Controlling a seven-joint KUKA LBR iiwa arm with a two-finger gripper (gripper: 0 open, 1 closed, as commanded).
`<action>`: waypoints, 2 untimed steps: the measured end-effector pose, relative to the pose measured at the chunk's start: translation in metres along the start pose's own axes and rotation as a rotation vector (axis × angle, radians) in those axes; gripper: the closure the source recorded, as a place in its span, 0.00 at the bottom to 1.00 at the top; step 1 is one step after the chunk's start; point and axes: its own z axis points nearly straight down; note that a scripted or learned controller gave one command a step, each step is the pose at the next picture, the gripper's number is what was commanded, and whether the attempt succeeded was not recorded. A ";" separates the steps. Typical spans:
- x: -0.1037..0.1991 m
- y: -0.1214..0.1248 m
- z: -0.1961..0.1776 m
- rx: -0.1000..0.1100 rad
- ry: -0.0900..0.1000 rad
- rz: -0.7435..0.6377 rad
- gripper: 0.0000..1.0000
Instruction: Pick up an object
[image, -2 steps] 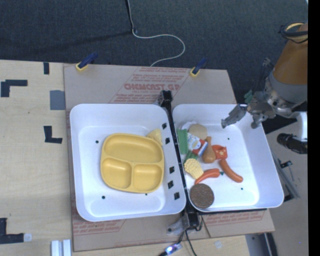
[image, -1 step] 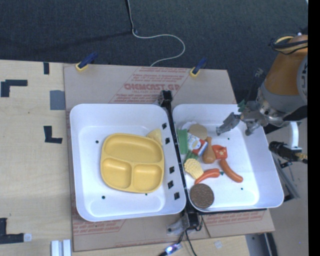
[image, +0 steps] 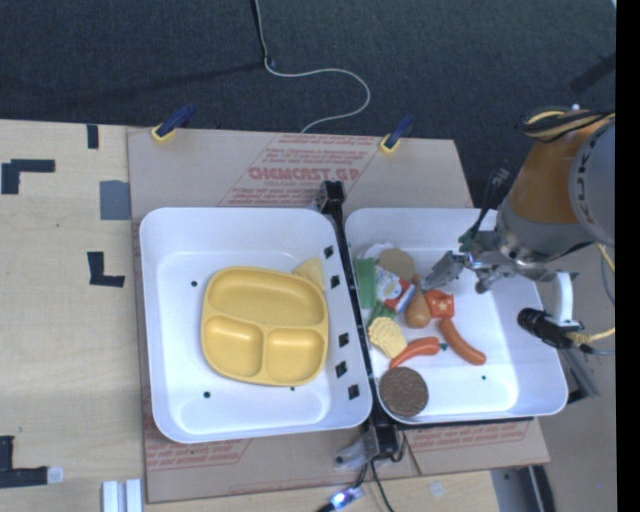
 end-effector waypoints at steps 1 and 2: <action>0.006 -0.006 0.047 -0.002 0.000 -0.001 0.00; 0.007 -0.006 0.062 -0.006 -0.002 -0.001 0.00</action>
